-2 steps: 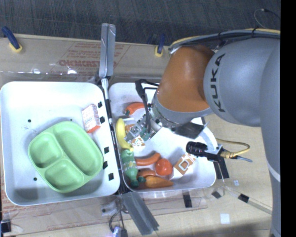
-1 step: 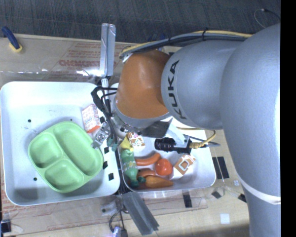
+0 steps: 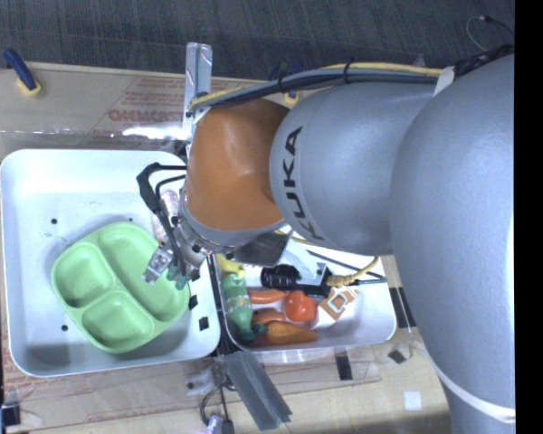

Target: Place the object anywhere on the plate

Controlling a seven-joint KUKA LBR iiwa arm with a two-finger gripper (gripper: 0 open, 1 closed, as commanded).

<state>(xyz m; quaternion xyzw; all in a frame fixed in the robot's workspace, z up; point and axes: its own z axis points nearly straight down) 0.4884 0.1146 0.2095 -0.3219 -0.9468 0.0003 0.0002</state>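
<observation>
Pale green plastic marks the goal: the plate (image 3: 100,278), a three-part dish, lies in the left bin (image 3: 27,179), and its hollows show bare green wherever the arm does not cover them. The gripper (image 3: 166,265) hangs just over the plate's right rim, probably because that is the nearest edge for an arm reaching in from that side, and anywhere on the dish will do. A small teal scrap (image 3: 178,280) shows at the tool's tip, above that same rim. It may be the object to be placed, but I cannot tell whether it is clamped, already let go, or simply part of the tool. Further right of the plate, past the wall between the bins, the right bin (image 3: 376,328) holds a tomato (image 3: 300,306), a carrot (image 3: 285,333) and a green item (image 3: 235,301) crowded together. Beyond the plate, the bench (image 3: 72,98) is brown board, with dark carpet (image 3: 118,7) behind it.
</observation>
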